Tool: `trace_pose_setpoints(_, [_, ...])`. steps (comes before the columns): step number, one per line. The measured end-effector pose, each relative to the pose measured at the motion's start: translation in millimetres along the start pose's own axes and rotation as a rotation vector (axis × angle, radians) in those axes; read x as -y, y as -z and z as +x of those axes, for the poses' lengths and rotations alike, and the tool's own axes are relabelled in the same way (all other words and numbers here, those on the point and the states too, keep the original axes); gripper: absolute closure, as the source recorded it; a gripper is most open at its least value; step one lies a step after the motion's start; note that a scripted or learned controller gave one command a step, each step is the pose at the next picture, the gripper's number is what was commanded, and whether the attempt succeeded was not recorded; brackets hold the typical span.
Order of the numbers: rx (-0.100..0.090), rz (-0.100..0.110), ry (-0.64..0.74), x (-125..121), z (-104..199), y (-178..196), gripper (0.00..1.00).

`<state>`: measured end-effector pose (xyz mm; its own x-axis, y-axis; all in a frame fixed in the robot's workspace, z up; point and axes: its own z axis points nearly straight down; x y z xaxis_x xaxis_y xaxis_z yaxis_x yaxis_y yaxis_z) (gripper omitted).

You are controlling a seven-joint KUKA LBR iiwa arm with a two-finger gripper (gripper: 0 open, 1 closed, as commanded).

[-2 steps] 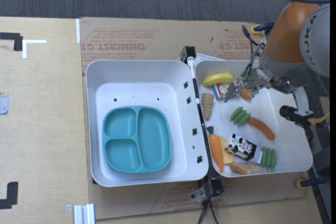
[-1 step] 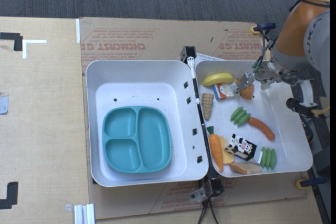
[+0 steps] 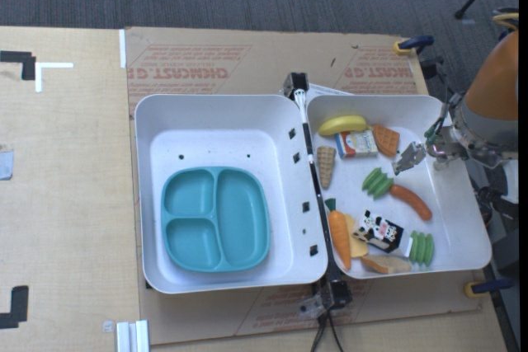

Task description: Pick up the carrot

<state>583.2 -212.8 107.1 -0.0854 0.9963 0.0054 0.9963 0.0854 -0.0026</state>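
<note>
Carrot (image 3: 339, 239) lies lengthwise in the right bin (image 3: 462, 214), hard against its left wall near the front corner, green top pointing away from us. We log a cow-patterned carton (image 3: 384, 232) just beside it on the right, with a yellow wedge between them. Further right sits a green ridged vegetable (image 3: 421, 247). Mid-bin we see a sausage (image 3: 412, 201) touching a green pod cluster (image 3: 377, 182); a waffle cone (image 3: 327, 165) and banana (image 3: 342, 124) lie toward the back. Pincer (image 3: 410, 157) hovers above the sausage area, well apart from the carrot, fingers spread and holding nothing. Left bin (image 3: 157, 177) carries a teal divided plate (image 3: 216, 218). Both bins rest on the table (image 3: 66, 202).
</note>
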Motion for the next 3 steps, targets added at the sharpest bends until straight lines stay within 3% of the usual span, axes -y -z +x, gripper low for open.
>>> trace_pose_setpoints(1, [0.006,-0.002,0.244,13,70,58,0.0])
trace_pose_setpoints(2, [0.013,-0.019,0.157,-86,61,-8,0.0])
trace_pose_setpoints(3, [0.006,0.001,-0.069,23,157,83,0.0])
